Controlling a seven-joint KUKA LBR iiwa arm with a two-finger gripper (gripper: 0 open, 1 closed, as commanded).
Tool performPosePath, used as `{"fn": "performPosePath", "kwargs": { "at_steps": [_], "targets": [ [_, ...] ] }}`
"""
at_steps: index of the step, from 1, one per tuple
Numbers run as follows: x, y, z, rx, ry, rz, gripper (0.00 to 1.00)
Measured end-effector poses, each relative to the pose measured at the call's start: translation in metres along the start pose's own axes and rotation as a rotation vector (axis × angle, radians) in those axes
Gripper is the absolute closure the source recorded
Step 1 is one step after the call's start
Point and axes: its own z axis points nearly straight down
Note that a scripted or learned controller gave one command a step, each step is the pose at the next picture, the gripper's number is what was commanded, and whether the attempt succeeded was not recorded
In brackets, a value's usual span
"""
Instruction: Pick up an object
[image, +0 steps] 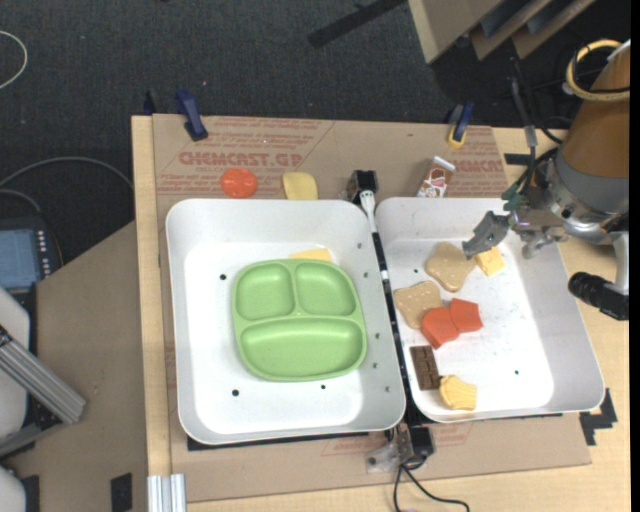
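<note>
Green three-compartment plate (298, 320) in left bin (190, 300), tan pieces (418, 300), red block (450, 322), brown bar (426, 367) and yellow pieces (459, 392) in right bin (560, 350), gripper (486, 236) above small yellow cube (490, 262), finger spacing indeterminable, nothing visibly held.

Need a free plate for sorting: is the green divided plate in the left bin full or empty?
Empty. The green plate sits flat in the left bin, and all three compartments show bare green.

A divided tray (298, 320) lies in the left bin (195, 330). The right bin (540, 360) holds toy foods (445, 300) (mostly along its left side), with the gripper (487, 236) above its far part.
</note>
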Motion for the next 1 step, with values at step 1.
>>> {"fn": "performPosePath", "kwargs": {
  "at_steps": [1],
  "targets": [
    [0.0008,-0.0326,0.1018,0.011,0.002,0.002,0.00]
  ]
}}
